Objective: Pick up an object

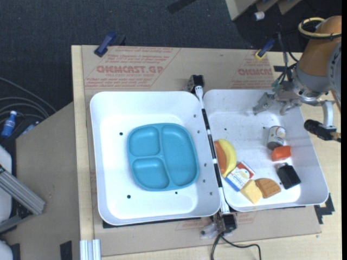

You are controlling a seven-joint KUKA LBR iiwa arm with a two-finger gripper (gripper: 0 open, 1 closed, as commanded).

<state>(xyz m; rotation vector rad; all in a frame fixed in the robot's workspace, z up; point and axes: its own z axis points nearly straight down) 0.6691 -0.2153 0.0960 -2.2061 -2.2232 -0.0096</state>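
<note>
The right bin (238, 110) holds several small items. A yellow banana (227, 155) lies by the bin's left wall, with a small carton (238, 176), a yellow cheese wedge (250, 191) and a brown bread piece (267, 187) in front of it. A grey can (275, 136), an orange block (281, 153) and a black object (288, 175) lie along the right side. My gripper (275, 105) hangs over the bin's far right corner, above and behind the can. It is open, fingers spread, with nothing between them.
The left bin (108, 118) holds a blue divided plate (162, 156). A black hinge bar (209, 140) runs between the bins. The grey arm with its orange band (317, 58) reaches in from the upper right. Cables lie off the bench at left.
</note>
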